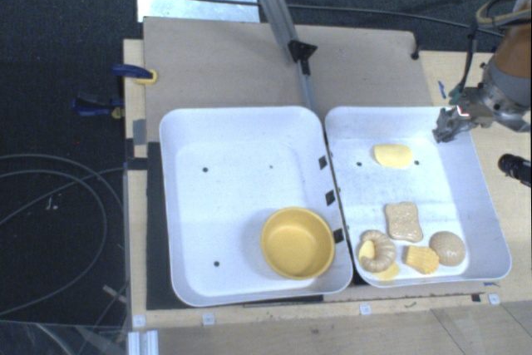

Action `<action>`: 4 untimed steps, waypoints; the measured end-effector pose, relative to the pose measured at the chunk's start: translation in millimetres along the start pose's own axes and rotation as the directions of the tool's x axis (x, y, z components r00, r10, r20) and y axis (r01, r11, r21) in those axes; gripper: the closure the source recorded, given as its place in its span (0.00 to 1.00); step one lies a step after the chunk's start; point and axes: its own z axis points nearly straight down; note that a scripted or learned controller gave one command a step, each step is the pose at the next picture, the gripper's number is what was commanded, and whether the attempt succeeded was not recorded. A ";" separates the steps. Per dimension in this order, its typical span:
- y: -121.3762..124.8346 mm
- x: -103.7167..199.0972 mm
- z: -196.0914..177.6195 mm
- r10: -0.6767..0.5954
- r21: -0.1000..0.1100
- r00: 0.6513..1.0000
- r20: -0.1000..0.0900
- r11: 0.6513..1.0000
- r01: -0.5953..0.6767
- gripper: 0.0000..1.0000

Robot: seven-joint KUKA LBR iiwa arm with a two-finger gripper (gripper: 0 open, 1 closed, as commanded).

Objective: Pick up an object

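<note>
The right bin [474, 179] holds a pale yellow oblong piece [392, 155] near its back, a tan cracker-like slab [404, 221], a ring-shaped pastry [376, 250], a small yellow ridged piece [421, 259] and a round beige bun [447, 248] along its front. A yellow bowl [297, 242] sits in the front right of the left bin [208, 145]. My gripper [450, 127] hangs over the right bin's back right corner, about a hand's width right of the pale yellow piece, with nothing seen in it.
A slanted grey pole [274, 4] crosses the back of the bench above the seam between the bins. Clamps [133, 75] stick out at the bench's left edge. Cables lie on the dark floor to the left.
</note>
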 end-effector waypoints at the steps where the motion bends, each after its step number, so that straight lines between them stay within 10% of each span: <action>1: 2.0 -0.3 -42.9 -0.002 0.001 1.000 -0.001 1.000 0.002 1.00; 4: -5.4 170.5 -59.5 -0.007 0.006 1.000 -0.005 1.000 0.008 1.00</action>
